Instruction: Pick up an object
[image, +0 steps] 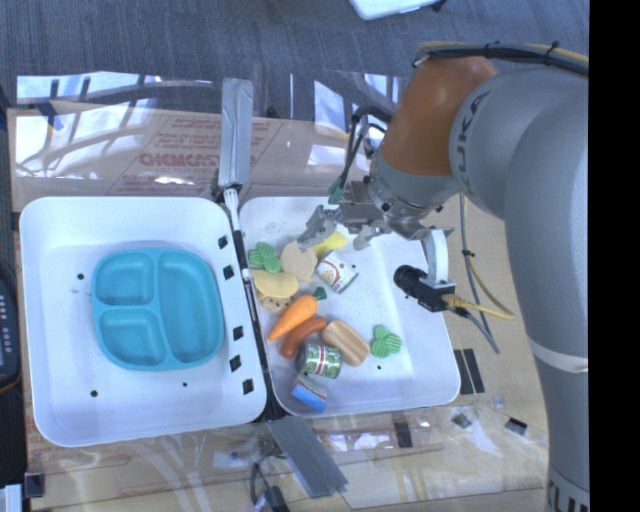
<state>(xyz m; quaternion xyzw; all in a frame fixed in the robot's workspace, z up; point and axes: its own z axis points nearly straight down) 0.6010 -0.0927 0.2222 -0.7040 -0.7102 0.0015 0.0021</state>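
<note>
My gripper (338, 231) hangs over the back of the right bin (425, 345), and its fingers (314, 227) are spread open. A small yellow piece (335, 241) lies just under the gap between them, and I cannot see the fingers touching it. Close in front lie a beige round piece (297, 262), a small can (337, 272) and a green leafy toy (264, 257). Further forward are an orange carrot (294, 315), a tan bread roll (346, 342), a second can (320, 361), another green toy (386, 342) and a blue piece (308, 399).
The left bin (50, 250) holds a blue divided plate (158, 307). A ridge with black clips (238, 285) separates the two bins. The grey arm (520, 150) with its orange band covers the back right. A black cable fitting (420, 287) overhangs the right bin.
</note>
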